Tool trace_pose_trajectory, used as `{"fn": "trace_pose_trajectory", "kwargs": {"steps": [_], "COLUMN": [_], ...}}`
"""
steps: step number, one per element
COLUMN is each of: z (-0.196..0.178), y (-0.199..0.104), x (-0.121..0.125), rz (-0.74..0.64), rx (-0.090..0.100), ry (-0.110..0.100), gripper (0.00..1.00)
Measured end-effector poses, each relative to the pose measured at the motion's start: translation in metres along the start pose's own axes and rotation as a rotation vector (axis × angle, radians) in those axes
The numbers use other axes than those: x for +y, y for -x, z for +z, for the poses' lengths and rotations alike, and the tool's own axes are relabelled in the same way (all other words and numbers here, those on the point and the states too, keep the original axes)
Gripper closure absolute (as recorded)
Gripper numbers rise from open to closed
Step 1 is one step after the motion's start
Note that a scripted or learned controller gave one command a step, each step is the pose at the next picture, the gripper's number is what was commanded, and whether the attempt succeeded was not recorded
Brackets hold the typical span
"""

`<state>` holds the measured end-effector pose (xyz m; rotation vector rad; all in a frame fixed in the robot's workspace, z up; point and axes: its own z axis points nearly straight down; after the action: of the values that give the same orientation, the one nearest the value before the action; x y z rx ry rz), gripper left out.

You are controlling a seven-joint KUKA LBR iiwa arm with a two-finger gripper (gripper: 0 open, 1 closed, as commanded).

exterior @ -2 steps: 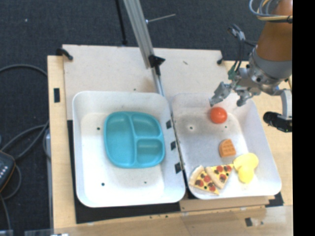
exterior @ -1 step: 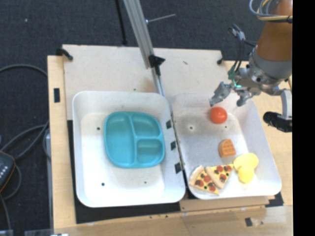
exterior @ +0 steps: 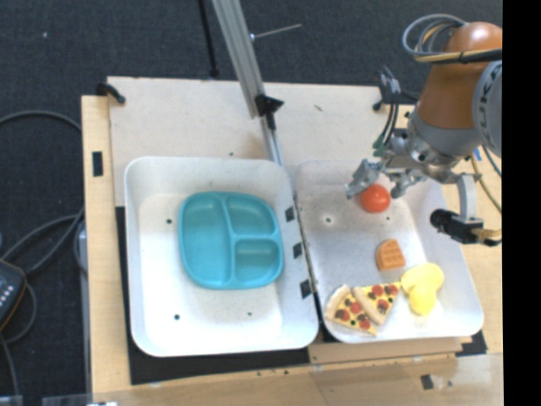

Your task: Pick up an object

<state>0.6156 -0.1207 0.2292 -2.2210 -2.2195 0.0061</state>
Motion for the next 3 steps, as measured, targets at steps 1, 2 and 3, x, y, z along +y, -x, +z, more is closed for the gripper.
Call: {"fn": "trace_pose_trajectory", "kwargs": {"steps": [1, 2, 3], "z": [0.063, 0.106, 0.092], "y": [0.001, 0.002, 0.003], "x": [0.001, 0.004, 0.005], "rz": [0.0, 0.002, 0.007], "rx": [0.0, 0.0, 0.0], "ry": [-0.001, 0.0, 0.007], "gripper": [0.0, 0.0, 1.0]}}
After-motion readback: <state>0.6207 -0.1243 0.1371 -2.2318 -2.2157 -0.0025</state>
